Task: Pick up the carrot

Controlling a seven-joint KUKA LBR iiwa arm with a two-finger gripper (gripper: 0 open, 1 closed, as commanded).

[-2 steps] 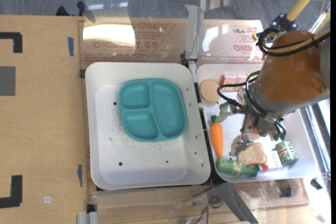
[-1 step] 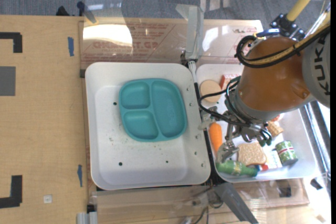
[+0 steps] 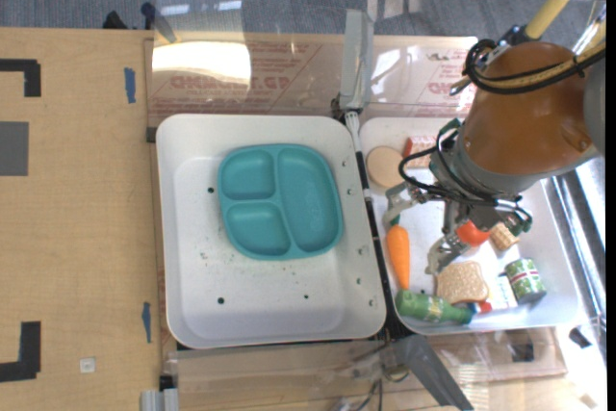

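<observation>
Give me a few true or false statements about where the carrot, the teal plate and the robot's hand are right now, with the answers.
1. The carrot lies in the right bin. True.
2. The teal divided plate sits in the right bin. False: it sits in the left bin.
3. The hand is over the right bin. True.
4. The carrot lies on the teal plate. False: it lies on the right bin's floor near its left wall.
5. A slice of bread lies in the same bin as the carrot. True.

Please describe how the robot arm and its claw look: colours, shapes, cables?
The arm is a thick round body with a wide glossy orange band over grey. Black cables loop around its top. Below hangs the small metal claw, silvery grey.
</observation>
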